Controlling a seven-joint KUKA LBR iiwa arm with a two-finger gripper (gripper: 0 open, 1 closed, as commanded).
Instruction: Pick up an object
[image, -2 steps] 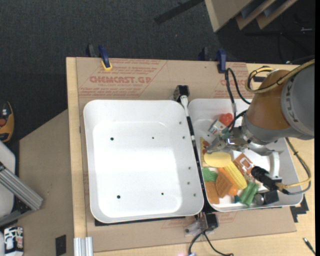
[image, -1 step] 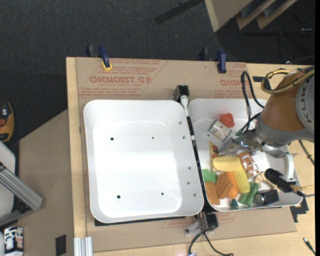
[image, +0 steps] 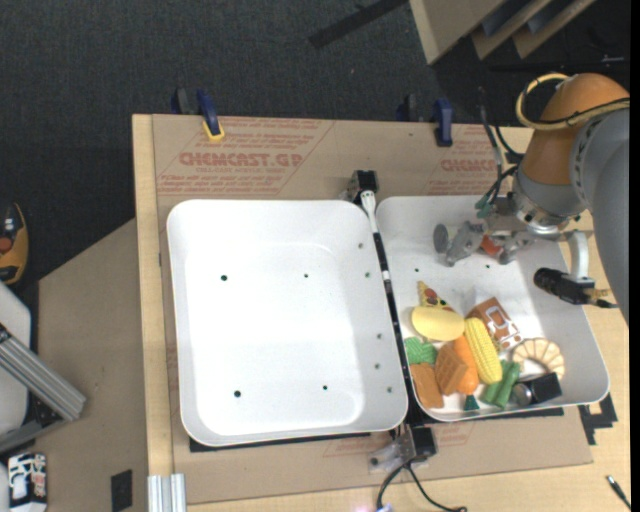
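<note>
Two white bins (image: 270, 225) sit on a brown worktop (image: 150, 300) over dark carpet (image: 150, 50); the gripper's (image: 470, 240) fingers look spread.

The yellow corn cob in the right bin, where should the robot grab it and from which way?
Grip the yellow plastic corn cob across its narrow middle, coming straight down from above. It lies flat and long on top of the toy pile, running from upper left to lower right, so its two long sides are the easiest to pinch. The orange carrot-like toy crowds its left side, so the end effector probably needs care there.
</note>
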